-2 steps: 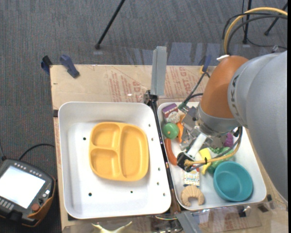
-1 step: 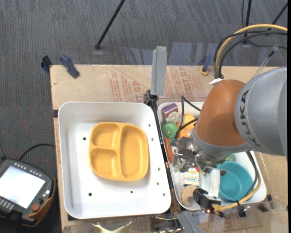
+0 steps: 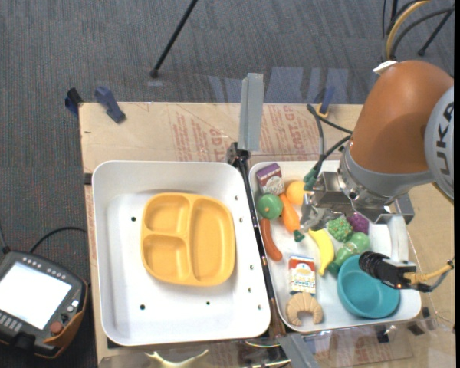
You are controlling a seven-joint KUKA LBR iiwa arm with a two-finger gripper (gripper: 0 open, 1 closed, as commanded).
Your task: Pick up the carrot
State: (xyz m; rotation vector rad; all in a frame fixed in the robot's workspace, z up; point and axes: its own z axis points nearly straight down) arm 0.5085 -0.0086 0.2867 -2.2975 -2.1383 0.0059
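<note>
Camera view: hand [image 3: 307, 219] by carrot [image 3: 290, 215] in rt bin [image 3: 333, 324], grip unclear; cardboard-topped bench [image 3: 176, 133] on grey carpet [image 3: 77, 44].

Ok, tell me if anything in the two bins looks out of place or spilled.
Nothing stands out. The yellow divided plate lies flat in the left bin; the toy food, including the carrot, sits crowded but contained in the right bin.

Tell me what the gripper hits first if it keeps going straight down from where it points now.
Most likely the carrot: the gripper hangs in the right bin right beside it, with the banana just below in the picture. Depth is hard to judge from this slanted view, so it could land on the banana instead.
</note>
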